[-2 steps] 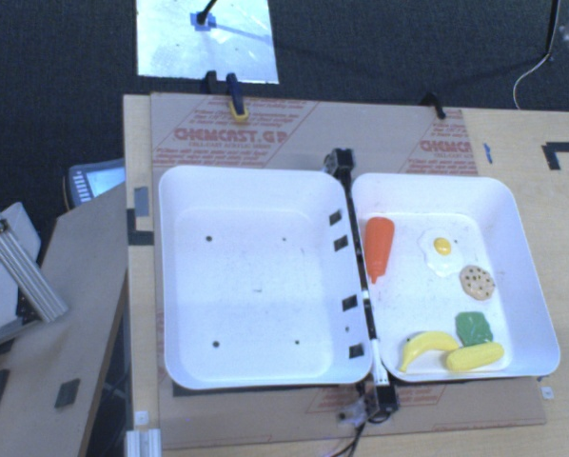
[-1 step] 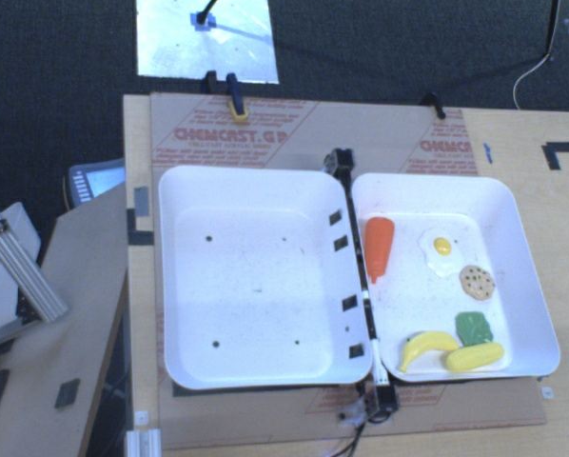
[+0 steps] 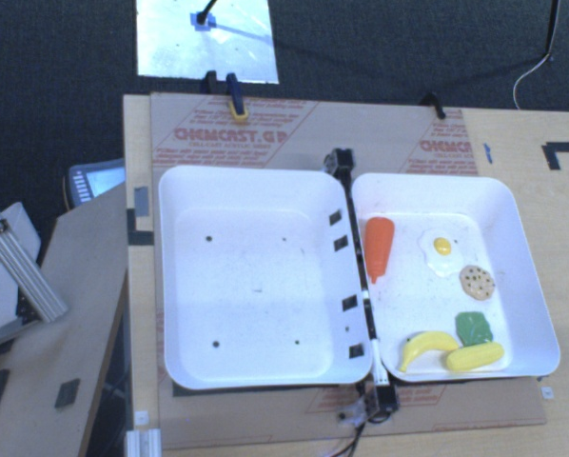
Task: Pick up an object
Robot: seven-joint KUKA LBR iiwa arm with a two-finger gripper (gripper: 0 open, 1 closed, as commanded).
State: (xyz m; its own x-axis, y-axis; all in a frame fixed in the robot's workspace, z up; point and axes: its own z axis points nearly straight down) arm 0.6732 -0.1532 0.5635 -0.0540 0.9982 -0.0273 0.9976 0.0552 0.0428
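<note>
Toy carrot (image 3: 378, 246) lies in right bin (image 3: 527, 255), just beside the divider w/ left bin (image 3: 170, 255). Prob. light, stiff, slick plastic; grab across the thick top end. Gripper state: can't tell.

From my feed, both bins, the left bin (image 3: 251, 284) and the right bin (image 3: 513, 255), read as smooth white plastic with a soft sheen. I see the toy carrot (image 3: 378, 246), fried egg (image 3: 441, 251), cookie (image 3: 477, 281), banana (image 3: 425, 347), green piece (image 3: 473, 326) and yellow piece (image 3: 475, 355) as moulded plastic, slightly glossy. The desk (image 3: 294, 131) carries matt brown paper-faced sheeting with red print. A metal plate (image 3: 206, 27) looks dull and scuffed. The floor (image 3: 56, 65) looks like dark, rough carpet.
</note>
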